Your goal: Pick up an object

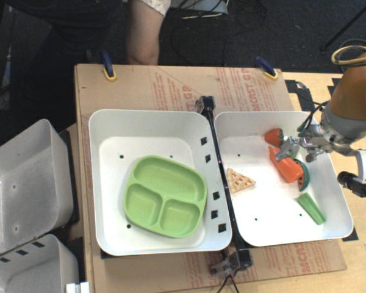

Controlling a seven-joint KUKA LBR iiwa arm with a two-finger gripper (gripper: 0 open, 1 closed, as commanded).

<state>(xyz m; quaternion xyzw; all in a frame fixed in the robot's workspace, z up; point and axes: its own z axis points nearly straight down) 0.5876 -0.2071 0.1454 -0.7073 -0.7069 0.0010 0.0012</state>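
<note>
Robot gripper (291, 149) poised among toys in the right bin (256, 237).

Nearest lies a green stick (311, 209); the orange carrot (288, 166) sits under its fingers (spread unclear), and a glancing touch may shove it aside.

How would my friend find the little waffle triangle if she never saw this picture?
Look at the right white bin. Go to its left side, by the black divider between the bins. The waffle triangle lies there alone: tan and criss-crossed, unlike the orange toys and green stick farther right.
</note>
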